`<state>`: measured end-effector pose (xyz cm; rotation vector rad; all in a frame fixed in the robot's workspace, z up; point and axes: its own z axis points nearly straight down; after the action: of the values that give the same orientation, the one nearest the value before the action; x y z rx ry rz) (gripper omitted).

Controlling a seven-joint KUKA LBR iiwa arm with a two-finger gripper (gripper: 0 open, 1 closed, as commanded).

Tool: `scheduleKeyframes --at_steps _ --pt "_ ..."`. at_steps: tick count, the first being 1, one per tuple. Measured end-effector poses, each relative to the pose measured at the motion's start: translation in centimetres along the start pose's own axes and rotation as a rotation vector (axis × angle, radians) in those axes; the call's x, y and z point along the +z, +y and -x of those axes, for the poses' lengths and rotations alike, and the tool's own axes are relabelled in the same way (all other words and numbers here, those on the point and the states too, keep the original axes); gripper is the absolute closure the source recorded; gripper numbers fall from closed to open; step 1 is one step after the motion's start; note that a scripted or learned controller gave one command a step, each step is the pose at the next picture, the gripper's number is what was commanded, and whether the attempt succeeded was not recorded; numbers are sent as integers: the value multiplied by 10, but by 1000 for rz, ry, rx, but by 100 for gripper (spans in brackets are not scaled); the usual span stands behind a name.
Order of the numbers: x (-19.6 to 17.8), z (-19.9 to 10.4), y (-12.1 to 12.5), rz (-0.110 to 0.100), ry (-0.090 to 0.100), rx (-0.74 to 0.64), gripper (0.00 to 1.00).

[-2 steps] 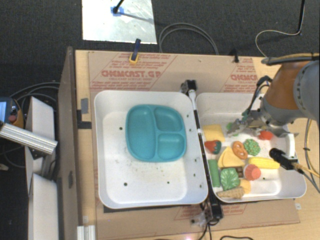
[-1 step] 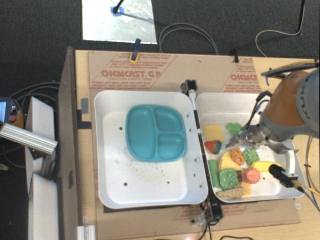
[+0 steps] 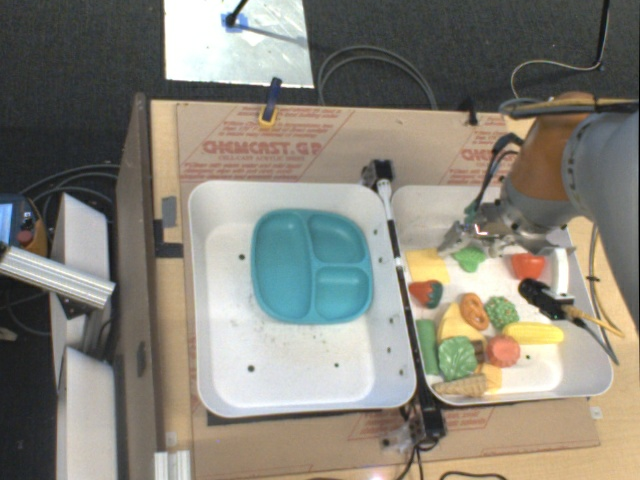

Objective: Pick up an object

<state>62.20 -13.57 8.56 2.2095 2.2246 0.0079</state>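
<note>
The claw (image 3: 478, 236), fingers spread, is hovering just above a green toy (image 3: 467, 260) in the right bin (image 3: 590, 373), risking nudging the yellow block (image 3: 428, 266) beside that toy.

Two shallow white bins sit side by side on the worktop (image 3: 300, 133). The left bin (image 3: 225, 368) holds a teal divided plate (image 3: 310, 266) near its centre. The right bin (image 3: 585, 368) is crowded with toy food: a yellow block (image 3: 428, 265) at about nine o'clock, a red-and-green strawberry-like piece (image 3: 427, 292) just below it, a green cylinder (image 3: 428, 346) toward seven o'clock, a green leafy piece (image 3: 458, 356) beside it, an orange piece (image 3: 474, 311) near the centre, a yellow banana shape (image 3: 535, 334) at four o'clock, and a red piece (image 3: 527, 265) at two o'clock. The grey arm (image 3: 600, 168) enters from three o'clock; its hand (image 3: 478, 230) hangs low at the bin's twelve o'clock, just above a small green item (image 3: 468, 259).
</note>
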Motion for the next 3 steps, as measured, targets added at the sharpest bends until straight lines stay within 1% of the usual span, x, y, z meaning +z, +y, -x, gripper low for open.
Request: scheduleKeyframes --at_steps 1,2,3 --pt "-71 30 11 2 -3 6 0" --pt "-79 29 -11 -7 0 6 0" --pt "-16 70 -13 -10 -1 9 0"
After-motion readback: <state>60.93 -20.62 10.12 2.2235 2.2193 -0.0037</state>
